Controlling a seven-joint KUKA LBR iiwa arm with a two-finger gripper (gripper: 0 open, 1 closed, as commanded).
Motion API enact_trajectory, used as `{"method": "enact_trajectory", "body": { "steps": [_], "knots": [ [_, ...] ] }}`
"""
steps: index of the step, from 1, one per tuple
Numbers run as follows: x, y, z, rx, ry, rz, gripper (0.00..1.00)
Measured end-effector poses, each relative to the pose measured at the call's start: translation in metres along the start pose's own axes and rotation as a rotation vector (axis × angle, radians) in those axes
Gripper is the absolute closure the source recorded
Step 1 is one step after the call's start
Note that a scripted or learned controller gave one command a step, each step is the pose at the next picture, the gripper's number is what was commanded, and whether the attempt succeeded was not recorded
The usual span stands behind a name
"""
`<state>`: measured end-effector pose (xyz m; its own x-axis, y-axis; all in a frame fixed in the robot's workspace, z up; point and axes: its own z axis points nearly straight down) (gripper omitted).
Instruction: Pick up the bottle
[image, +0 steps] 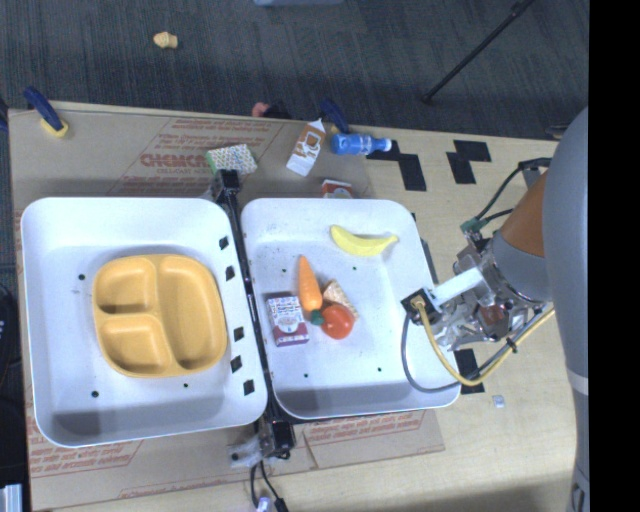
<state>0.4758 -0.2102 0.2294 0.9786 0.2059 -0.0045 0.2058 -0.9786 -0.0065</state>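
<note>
Scanning from the bottom of the frame: right bin (385, 352) holds carton (287, 320), tomato (338, 321), carrot (309, 284) and banana (362, 240). Pincer (478, 322) at frame right, just beside that bin's rim, released or clenched, can't tell; arm bent in low from the right. Bottle (356, 144) lies upper middle on worktop (520, 450), beyond the bins, well apart from pincer. Pick looks not yet started; reach and grasp left.

Hand (470, 322): at the right bin's (390, 362) right rim.
Banana (362, 240), carrot (309, 284), tomato (338, 321): in that bin, left of hand.
Tray (160, 312): in left bin (60, 232), farther left.
Bottle (352, 144): on desk (500, 450), behind-left of hand.
</note>
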Motion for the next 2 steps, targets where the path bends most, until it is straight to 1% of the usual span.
{"method": "enact_trajectory", "body": {
  "steps": [1, 2],
  "knots": [
    [0.0001, -0.0001, -0.0007, 0.001, 0.000, -0.001, 1.00],
    [0.0004, -0.0008, -0.0104, 0.006, -0.002, -0.009, 1.00]
  ]
}}
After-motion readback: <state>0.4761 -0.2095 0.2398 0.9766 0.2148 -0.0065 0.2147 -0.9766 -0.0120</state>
